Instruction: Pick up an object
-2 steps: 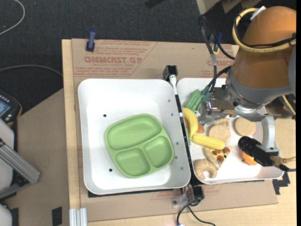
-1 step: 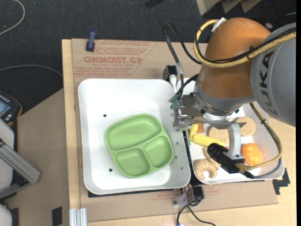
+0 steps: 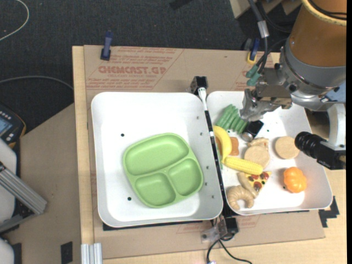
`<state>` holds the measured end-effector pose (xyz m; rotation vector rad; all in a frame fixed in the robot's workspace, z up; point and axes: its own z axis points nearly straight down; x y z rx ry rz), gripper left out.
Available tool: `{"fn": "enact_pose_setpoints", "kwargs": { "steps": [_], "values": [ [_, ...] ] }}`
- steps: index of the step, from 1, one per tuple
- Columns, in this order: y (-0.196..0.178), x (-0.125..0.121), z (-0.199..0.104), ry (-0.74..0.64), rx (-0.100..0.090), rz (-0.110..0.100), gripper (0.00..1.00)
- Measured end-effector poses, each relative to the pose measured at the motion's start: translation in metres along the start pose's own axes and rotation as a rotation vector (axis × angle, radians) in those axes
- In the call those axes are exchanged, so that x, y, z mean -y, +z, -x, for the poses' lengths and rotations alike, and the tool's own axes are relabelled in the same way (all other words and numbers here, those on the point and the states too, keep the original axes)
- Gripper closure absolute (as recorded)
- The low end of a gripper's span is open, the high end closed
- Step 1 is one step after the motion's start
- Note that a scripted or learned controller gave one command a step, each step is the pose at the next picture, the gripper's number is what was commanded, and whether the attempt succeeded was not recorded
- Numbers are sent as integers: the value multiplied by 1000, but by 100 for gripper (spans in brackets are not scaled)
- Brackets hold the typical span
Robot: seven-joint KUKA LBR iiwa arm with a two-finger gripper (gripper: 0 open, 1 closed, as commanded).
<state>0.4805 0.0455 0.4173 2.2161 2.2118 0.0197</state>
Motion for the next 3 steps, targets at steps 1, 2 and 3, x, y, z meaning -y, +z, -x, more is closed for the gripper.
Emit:
{"fn": "enact_pose_setpoints", "kwargs": {
  "steps": [1,2,3],
  "values": [
    [178,7,-49,-4,3,-33,100],
    [63,-85,-110,-9,-3,2,100],
    [124,-33,-89,0,3,-27,100]
  ]
}}
